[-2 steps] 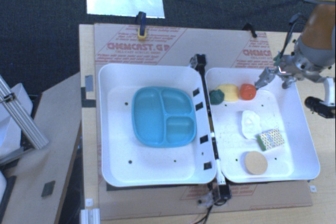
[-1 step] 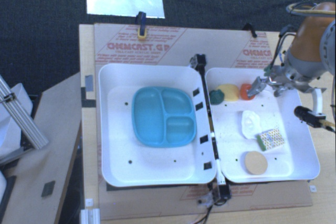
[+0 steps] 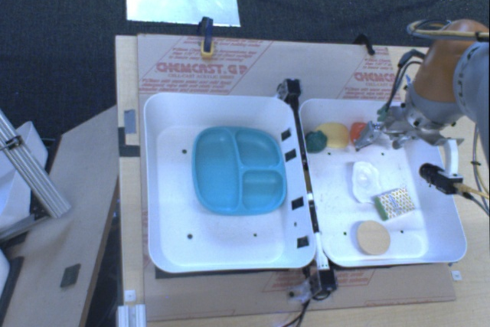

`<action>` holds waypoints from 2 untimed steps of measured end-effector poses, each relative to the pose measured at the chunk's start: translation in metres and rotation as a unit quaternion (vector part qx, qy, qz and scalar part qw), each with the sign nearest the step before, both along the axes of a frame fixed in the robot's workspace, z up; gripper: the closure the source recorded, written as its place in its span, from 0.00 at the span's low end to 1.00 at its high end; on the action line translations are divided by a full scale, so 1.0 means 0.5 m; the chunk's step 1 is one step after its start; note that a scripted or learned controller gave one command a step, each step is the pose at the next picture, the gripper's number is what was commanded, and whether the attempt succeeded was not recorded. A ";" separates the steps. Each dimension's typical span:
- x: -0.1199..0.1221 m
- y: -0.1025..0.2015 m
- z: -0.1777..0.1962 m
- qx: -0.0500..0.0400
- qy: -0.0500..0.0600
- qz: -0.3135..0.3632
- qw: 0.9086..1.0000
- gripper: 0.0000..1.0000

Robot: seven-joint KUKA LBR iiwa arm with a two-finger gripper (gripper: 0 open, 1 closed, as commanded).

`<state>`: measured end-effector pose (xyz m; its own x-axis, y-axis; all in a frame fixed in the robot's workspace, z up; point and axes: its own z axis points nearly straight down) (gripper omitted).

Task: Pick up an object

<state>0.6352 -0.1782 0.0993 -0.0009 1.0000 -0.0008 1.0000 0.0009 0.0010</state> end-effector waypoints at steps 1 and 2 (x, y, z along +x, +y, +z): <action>0.002 0.000 0.025 0.000 -0.002 0.000 1.000 1.00; 0.015 -0.017 0.128 0.000 -0.002 0.000 1.000 1.00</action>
